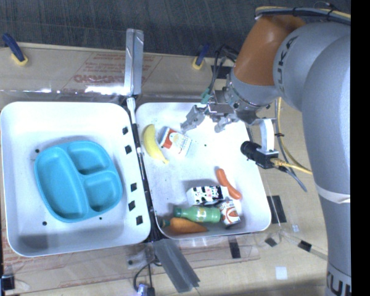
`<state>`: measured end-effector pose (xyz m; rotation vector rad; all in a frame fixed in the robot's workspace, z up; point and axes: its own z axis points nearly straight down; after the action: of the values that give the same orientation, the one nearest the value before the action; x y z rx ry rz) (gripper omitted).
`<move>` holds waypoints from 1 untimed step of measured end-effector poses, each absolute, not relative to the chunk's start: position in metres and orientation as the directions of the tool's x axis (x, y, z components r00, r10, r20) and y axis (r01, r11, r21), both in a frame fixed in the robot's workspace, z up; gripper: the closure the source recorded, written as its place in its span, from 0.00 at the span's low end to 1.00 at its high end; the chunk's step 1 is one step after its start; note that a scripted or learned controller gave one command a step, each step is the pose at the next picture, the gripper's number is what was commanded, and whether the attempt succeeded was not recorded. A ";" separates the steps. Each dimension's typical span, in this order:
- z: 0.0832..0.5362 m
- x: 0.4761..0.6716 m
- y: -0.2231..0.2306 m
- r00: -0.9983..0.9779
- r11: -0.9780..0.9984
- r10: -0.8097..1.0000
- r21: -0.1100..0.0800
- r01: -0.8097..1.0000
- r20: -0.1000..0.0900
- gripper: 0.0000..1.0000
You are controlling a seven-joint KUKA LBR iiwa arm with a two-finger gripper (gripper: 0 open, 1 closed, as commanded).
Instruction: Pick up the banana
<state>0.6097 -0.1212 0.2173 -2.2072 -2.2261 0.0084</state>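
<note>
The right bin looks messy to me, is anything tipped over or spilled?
Nothing looks spilled. In the right bin, the green bottle lies on its side against the carrot at the near wall, and the banana rests beside a tilted small carton.

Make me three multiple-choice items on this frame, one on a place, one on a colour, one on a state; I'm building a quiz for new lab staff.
1. Where does the banana lie?
A. in the left bin
B. in the right bin, by its left wall
C. on the tray

2. What colour is the divided tray?
A. blue
B. red
C. green

3. How is the gripper?
A. clamped on the banana
B. open above the right bin, holding nothing
C. resting on the tray

Key: 1 B, it lies by the divider; 2 A, the tray is light blue; 3 B, its spread fingers hold nothing.
</note>
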 end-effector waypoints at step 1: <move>0.188 0.608 -0.039 -0.193 0.193 0.981 -0.008 0.981 0.002 0.00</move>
<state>0.6078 -0.0387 0.1882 -1.9915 -2.4216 0.0079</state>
